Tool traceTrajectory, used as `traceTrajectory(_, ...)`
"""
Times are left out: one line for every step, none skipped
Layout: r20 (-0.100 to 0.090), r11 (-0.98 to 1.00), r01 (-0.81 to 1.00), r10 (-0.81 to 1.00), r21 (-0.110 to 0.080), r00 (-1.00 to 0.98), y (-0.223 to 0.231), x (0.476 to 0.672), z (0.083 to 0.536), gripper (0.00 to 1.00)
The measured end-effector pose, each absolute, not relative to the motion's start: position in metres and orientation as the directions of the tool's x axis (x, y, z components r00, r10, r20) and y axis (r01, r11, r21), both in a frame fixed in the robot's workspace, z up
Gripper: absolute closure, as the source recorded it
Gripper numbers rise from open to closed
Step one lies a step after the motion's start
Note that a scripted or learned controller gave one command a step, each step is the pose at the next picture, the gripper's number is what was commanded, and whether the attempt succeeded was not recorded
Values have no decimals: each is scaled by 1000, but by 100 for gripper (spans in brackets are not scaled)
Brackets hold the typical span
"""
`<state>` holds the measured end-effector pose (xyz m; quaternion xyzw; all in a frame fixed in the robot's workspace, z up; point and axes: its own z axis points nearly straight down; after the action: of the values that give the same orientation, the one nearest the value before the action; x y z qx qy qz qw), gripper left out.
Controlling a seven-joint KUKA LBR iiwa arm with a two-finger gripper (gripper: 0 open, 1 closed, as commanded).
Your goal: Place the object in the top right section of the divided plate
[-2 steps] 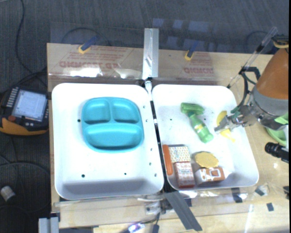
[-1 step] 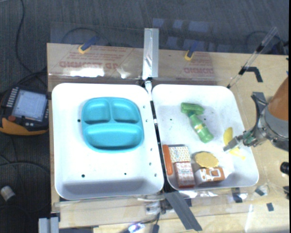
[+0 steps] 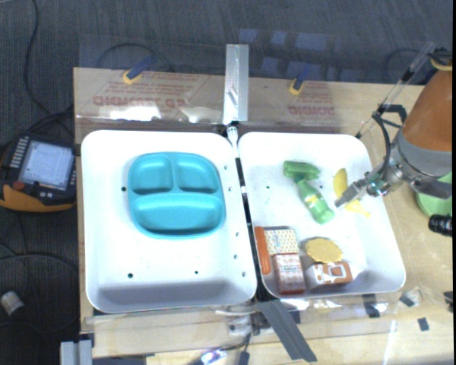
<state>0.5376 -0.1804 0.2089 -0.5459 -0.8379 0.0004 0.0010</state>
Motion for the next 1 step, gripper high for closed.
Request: traceTrajectory(0,273,962,962,-4,-273,-171,489,170,100)
